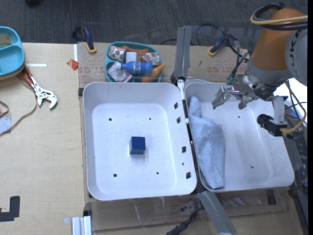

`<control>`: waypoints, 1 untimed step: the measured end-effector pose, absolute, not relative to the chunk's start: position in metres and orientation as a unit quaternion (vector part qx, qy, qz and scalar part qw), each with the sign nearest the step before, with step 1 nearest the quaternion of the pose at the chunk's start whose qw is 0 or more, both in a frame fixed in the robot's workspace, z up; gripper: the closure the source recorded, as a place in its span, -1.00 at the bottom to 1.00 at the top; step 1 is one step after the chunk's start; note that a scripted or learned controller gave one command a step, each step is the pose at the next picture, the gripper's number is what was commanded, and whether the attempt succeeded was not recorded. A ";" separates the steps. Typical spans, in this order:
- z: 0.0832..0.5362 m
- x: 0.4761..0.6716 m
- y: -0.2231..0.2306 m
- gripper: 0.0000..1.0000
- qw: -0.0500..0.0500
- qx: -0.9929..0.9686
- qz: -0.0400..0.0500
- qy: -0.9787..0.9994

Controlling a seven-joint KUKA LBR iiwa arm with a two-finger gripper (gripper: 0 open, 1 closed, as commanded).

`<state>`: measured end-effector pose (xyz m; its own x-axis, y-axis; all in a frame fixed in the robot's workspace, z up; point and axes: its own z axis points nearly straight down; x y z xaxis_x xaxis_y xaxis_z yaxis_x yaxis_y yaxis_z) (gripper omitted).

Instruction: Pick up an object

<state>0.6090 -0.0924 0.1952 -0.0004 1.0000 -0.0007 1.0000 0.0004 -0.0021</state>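
A small blue cube (138,145) lies near the middle of the left bin (98,180). A pale blue-grey cloth (208,148) is draped along the left side of the right bin (274,175), running from the far wall to the near rim. My gripper (231,101) hangs over the far part of the right bin, to the right of the cloth's upper end. Its fingers are spread, so it is open, with nothing between them. The grey arm with its orange band (276,38) comes in from the upper right.
Behind the left bin sits a teal bowl (133,62) with several small items. A wrench (43,96) and a blue tray (10,50) lie on the wooden bench at far left. Clamps (88,40) stand at the back edge. Cables (288,126) hang by the right bin.
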 end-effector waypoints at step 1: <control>0.194 0.532 -0.134 -1.00 0.001 -0.748 0.001 -0.664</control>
<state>0.5321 -0.1341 0.1936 0.1182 0.9930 -0.0004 0.9930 -0.1182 -0.0020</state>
